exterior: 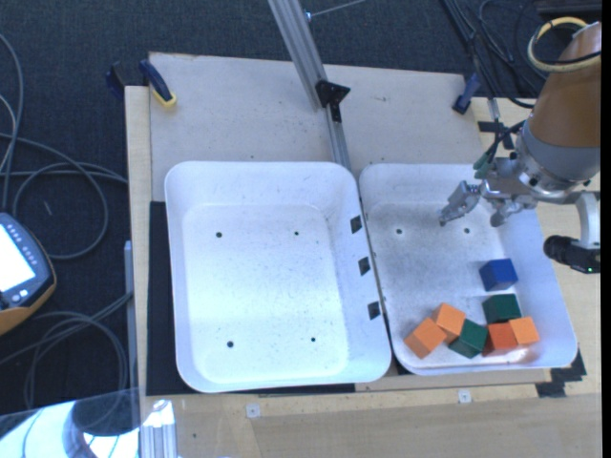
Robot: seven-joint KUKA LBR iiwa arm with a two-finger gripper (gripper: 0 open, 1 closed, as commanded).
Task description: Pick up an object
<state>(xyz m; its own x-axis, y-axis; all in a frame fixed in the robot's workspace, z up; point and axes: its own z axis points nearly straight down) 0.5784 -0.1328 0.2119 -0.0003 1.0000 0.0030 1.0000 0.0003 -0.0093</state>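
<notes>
The gripper (pixel 474 208) hangs over the upper part of the right bin (pixel 420 256), reached in from the right on the grey arm (pixel 563 113) with its orange band. Its two fingers stand spread apart, one pointing toward the bin's middle and the other nearer the wrist, and nothing sits between them.

Below the gripper, toward the near edge of the same bin, lies a blue block (pixel 497 274), apart from the fingers. Further down, in the bin's near right corner, a cluster of blocks crowds together: a dark green block (pixel 501 307), an orange block (pixel 523 331), an orange-red block (pixel 500 337), a second green block (pixel 469 339), and two orange blocks (pixel 438 327) touching each other at the cluster's left.

Well away to the gripper's left lies the left bin (pixel 191 256), beside the right one.
</notes>
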